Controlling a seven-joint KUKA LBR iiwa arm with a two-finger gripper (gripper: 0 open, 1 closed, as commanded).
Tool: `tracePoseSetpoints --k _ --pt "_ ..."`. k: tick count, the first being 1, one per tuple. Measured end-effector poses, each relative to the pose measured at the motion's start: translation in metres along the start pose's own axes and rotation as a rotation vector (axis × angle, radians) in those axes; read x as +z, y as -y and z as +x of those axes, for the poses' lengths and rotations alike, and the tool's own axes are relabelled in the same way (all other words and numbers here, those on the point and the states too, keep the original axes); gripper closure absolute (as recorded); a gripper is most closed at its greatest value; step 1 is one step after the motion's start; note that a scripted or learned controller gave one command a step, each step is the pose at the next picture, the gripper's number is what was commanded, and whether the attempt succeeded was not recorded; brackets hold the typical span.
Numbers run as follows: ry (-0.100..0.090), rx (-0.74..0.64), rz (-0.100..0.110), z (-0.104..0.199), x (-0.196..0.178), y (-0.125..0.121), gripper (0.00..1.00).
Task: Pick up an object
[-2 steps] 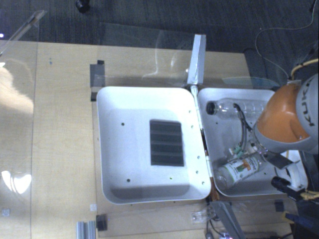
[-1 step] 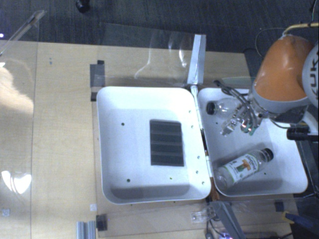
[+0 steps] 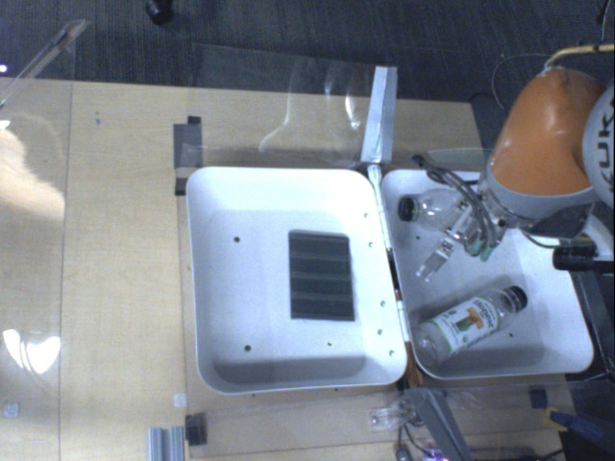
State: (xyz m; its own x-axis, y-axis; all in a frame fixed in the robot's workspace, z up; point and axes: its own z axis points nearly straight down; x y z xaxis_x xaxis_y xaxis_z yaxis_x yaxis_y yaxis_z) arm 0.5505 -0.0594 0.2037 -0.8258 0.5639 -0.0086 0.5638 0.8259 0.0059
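Observation:
In the right bin (image 3: 577,353), a clear plastic bottle (image 3: 469,321) with a green and orange label and a black cap lies on its side near the front. A second clear bottle (image 3: 430,206) with a dark cap lies at the back left corner. My gripper (image 3: 455,255) hangs over the middle of this bin, between the two bottles and touching neither. It is open with nothing between its fingers. A dark ribbed rectangular pad (image 3: 321,275) lies flat in the middle of the left bin (image 3: 221,257).
The arm's orange band and grey wrist (image 3: 548,147) loom over the right bin's back right corner. A metal divider (image 3: 378,123) stands behind the gap between the bins. Cables and clamps sit along the front edge of the bench.

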Motion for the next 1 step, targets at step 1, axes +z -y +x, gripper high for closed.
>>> tracePoseSetpoints --k 1 --pt "-0.002 0.310 0.003 -0.0706 0.0349 0.0275 0.00"
